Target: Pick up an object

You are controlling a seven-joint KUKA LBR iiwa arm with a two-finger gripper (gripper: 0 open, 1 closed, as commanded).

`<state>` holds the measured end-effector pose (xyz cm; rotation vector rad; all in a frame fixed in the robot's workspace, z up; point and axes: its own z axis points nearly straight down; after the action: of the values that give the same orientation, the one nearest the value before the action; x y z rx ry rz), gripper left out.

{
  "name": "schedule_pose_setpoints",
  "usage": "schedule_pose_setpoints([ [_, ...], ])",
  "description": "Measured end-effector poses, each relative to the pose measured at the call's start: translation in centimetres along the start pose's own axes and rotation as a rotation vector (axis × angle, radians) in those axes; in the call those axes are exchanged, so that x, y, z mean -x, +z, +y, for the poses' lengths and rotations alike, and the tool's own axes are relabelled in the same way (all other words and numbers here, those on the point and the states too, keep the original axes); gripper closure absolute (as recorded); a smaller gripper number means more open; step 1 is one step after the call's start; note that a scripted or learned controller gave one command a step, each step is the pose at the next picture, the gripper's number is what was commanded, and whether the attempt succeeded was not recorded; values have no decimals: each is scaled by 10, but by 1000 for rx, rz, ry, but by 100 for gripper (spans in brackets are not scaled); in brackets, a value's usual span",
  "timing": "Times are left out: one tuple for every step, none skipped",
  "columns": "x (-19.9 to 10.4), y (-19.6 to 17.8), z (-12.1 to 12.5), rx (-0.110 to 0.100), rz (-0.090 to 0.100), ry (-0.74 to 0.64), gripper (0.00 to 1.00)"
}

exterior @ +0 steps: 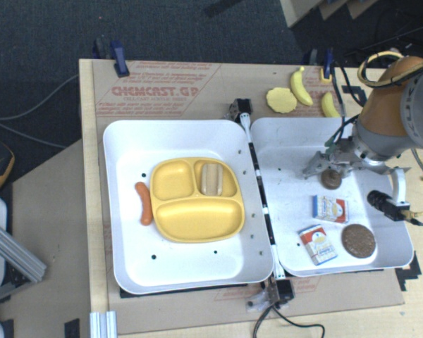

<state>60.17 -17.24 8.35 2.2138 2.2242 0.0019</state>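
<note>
Two shallow white bins sat side by side on the bench. Left bin (127, 189) held a yellow three-compartment plastic tray (195, 217); a tan bread-like piece (211, 179) lay in its upper right compartment, and an orange-red sausage-shaped toy (144, 203) lay just beside the tray's left edge. Right bin (289, 146) held two small red-white-blue cartons (329, 208) (319, 244), a brown round disc (358, 240) and a small brown round object (331, 180). Gripper (330, 169) stood directly over that small brown object; could not tell how its fingers were set.
</note>
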Motion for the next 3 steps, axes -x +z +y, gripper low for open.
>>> schedule_pose_setpoints([
  [31, -1, 8, 0, -1, 6, 0],
  [29, -12, 8, 3, -2, 4, 100],
  [29, -12, 8, 1, -2, 3, 0],
])
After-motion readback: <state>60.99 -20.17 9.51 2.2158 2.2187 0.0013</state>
